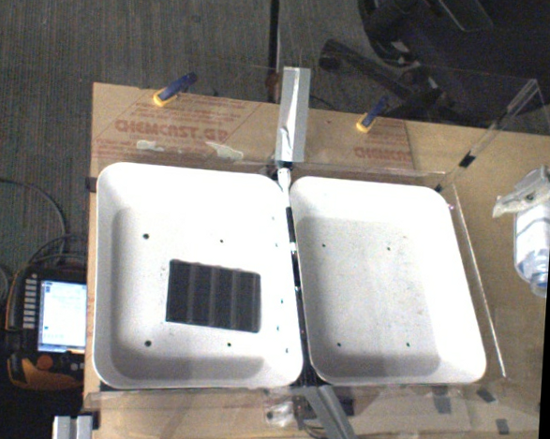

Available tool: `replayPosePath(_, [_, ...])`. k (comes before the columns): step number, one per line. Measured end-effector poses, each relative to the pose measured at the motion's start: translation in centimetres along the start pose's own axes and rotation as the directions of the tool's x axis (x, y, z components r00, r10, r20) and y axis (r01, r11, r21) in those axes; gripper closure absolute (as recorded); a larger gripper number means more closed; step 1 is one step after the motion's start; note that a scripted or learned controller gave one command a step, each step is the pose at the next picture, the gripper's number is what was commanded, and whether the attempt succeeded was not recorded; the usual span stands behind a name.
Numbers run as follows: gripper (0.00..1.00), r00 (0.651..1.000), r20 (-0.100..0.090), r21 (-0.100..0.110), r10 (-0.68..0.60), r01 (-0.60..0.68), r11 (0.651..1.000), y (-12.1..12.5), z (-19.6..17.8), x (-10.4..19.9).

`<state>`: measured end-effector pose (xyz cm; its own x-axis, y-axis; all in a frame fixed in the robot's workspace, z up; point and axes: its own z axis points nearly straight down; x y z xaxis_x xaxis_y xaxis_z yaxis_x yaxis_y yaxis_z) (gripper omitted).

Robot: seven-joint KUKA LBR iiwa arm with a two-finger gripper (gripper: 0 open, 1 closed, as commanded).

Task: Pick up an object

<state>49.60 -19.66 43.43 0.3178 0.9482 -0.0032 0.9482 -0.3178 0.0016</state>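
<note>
Camera view: a dark, flat, ribbed slab [214, 296] lies inside the left bin [113, 249], low and central, probably stiff and light, best gripped across an edge; the claw's state cannot be told.

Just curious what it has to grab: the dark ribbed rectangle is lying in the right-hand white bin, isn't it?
Not quite. The camera view shows the dark ribbed rectangle lying flat in the left-hand white bin, toward its front. It is not in the right-hand bin.
</note>
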Motion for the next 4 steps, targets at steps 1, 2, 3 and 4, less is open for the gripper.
replayPosePath(1, [0.00,0.979,0.001,0.003,0.205,-0.205,0.979,1.8,0.1,-1.1])
replayPosePath(2, [0.00,0.924,0.000,0.007,0.382,-0.382,0.924,2.7,17.6,0.2])
replayPosePath(3, [0.00,0.928,-0.002,0.009,0.372,-0.372,0.928,2.9,27.3,-0.8])
replayPosePath(4, [0.00,0.778,0.003,0.004,0.628,-0.628,0.778,7.7,17.8,1.0])
